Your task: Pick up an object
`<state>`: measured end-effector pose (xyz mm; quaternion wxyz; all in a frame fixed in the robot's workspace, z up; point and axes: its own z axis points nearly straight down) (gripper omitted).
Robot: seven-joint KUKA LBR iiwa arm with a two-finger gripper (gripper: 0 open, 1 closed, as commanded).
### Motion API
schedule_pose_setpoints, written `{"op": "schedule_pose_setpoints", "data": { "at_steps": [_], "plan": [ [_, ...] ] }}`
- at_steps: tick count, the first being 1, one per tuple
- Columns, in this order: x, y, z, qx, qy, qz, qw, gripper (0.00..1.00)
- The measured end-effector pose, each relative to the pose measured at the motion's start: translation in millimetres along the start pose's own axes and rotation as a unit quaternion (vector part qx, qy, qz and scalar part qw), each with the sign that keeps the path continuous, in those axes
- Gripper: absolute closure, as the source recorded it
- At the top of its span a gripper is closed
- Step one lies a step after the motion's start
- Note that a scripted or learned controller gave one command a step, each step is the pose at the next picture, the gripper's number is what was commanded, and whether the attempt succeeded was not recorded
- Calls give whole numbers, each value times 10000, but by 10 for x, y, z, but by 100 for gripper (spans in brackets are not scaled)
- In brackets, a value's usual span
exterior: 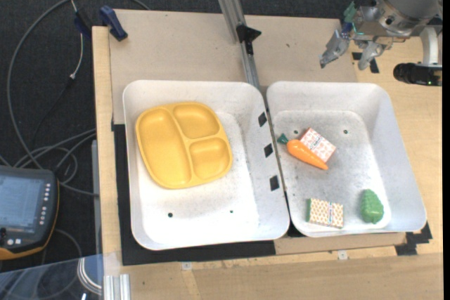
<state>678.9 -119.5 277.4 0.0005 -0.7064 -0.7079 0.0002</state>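
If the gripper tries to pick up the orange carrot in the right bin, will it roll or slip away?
The carrot looks smooth and tapered, so two fingers may slide toward its thin end. Its round body could roll if pushed from the side, though the small box touching it might stop that. It looks like a toy, so probably light and stiff.

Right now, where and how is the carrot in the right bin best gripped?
Probably from above, across its thick middle. The carrot lies flat and slanted in the right bin, its upper side against a small box. Fingers should close across its width, nearer the bare pointed end, where the box leaves room. The gripper is above the bin.
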Motion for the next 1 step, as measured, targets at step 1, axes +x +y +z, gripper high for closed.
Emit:
{"op": "schedule_pose_setpoints", "data": {
  "at_steps": [1],
  "plan": [
    [-3,0,-1,1,-4,2,10000,0]
  ]
}}
